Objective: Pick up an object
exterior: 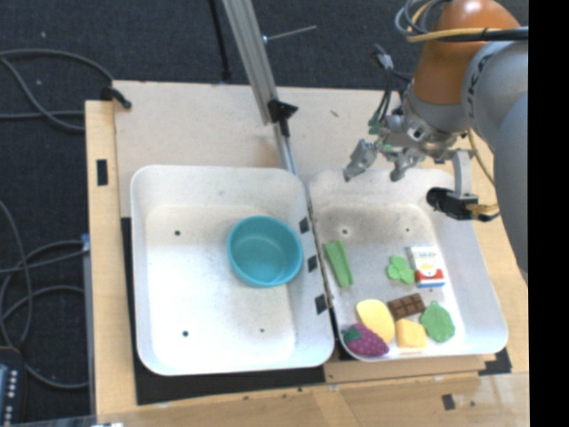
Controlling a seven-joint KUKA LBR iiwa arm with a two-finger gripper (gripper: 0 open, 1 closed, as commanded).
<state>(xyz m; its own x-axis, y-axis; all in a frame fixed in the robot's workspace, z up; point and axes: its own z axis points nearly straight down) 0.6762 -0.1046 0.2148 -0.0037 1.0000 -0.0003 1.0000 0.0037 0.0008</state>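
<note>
My gripper hangs open above the back edge of the right bin, with nothing between its fingers. In that bin lie a green stick-shaped piece, a small green leafy piece, a white carton with red and blue print, a brown chocolate bar, a yellow piece, a second yellow piece, a green broccoli-like piece and a purple grape bunch. All of them lie toward the front, well clear of the gripper.
The left bin holds a blue bowl near its right side. A slanted aluminium post rises behind the bins, its foot meeting their shared edge. Cables lie on the dark floor at left.
</note>
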